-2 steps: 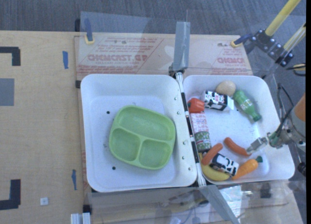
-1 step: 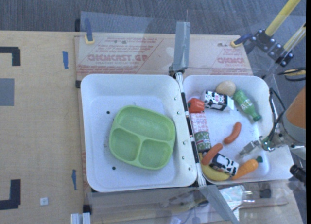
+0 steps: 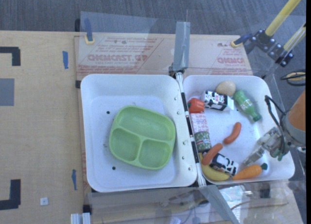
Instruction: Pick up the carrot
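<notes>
I see a green divided plate in the left bin; a sausage and green bottle sit right.

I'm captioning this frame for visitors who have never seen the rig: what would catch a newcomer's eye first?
The green divided plate lying alone in the left bin stands out most. Next comes the clutter of toy food in the right bin: a green bottle, a sausage and, at the near edge, the carrot. The gripper hangs just above that carrot, reaching in from the right.

Pretty even, bright overhead light, soft shadows inside the bins. Mild glare on the clear sheet behind them, whole picture slightly soft.
</notes>
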Controlling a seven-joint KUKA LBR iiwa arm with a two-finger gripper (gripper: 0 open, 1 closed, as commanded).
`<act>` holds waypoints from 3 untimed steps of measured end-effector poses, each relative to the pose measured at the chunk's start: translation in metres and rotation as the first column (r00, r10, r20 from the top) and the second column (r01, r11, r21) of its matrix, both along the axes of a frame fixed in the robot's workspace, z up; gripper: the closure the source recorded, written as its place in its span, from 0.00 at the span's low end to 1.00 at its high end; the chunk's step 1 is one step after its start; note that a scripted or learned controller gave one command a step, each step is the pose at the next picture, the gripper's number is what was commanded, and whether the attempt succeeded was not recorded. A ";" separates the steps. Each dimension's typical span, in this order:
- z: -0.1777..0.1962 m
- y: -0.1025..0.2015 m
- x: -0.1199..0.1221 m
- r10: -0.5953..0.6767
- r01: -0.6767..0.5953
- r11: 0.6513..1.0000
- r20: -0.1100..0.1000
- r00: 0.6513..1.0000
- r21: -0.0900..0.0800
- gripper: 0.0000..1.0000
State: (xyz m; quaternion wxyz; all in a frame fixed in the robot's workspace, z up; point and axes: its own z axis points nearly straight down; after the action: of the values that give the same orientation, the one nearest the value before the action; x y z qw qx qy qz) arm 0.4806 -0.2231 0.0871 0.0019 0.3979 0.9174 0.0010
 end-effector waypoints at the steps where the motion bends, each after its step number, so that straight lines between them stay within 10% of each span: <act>1: 0.011 -0.001 0.002 -0.004 0.004 1.000 0.007 1.000 -0.001 1.00; 2: 0.001 -0.001 0.001 0.034 -0.034 0.999 0.002 0.999 -0.002 1.00; 3: 0.000 -0.001 0.001 0.033 -0.033 0.999 0.003 0.999 -0.002 0.00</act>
State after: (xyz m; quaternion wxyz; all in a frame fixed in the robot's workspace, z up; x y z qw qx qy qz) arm 0.4817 -0.2241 0.0872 0.0038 0.3825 0.9240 0.0005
